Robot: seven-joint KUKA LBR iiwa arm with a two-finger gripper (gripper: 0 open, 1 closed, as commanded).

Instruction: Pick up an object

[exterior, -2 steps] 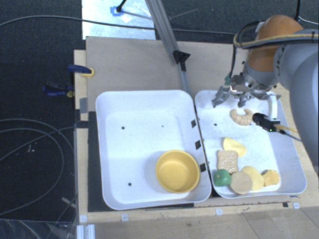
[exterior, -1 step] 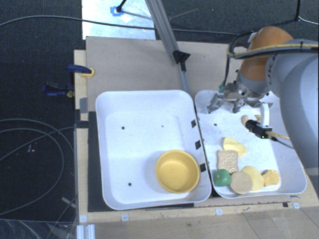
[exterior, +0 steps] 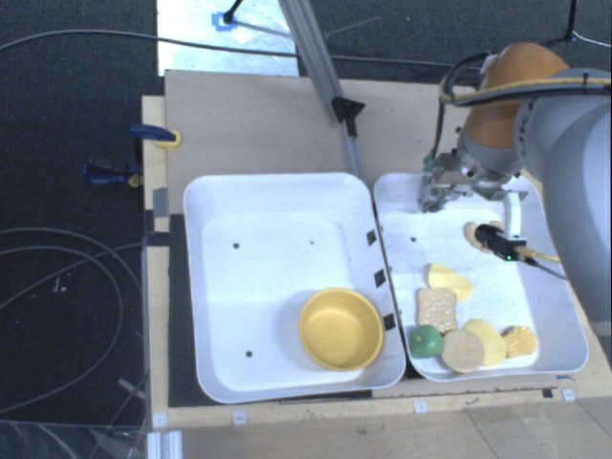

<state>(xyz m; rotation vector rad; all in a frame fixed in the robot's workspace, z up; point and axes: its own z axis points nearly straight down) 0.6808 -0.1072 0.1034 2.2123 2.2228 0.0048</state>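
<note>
My gripper [exterior: 438,197] hangs low over the far end of the right bin [exterior: 402,208], above bare white floor, with nothing visible in it. The objects lie at the near end of that bin: a pale yellow wedge [exterior: 448,280], a speckled square cracker [exterior: 437,307], a green lump [exterior: 426,340], a tan round disc [exterior: 464,351], a yellow round piece [exterior: 488,339] and a ridged yellow chip [exterior: 519,339]. All of them sit well nearer the camera than the gripper. A yellow bowl [exterior: 339,328] stands upright in the left bin [exterior: 239,256].
The two bins meet at a raised shared rim [exterior: 378,256] with black clips. A grey pole [exterior: 316,46] slants over the bench behind the bins. The arm's bulk [exterior: 564,161] covers the right bin's far right corner.
</note>
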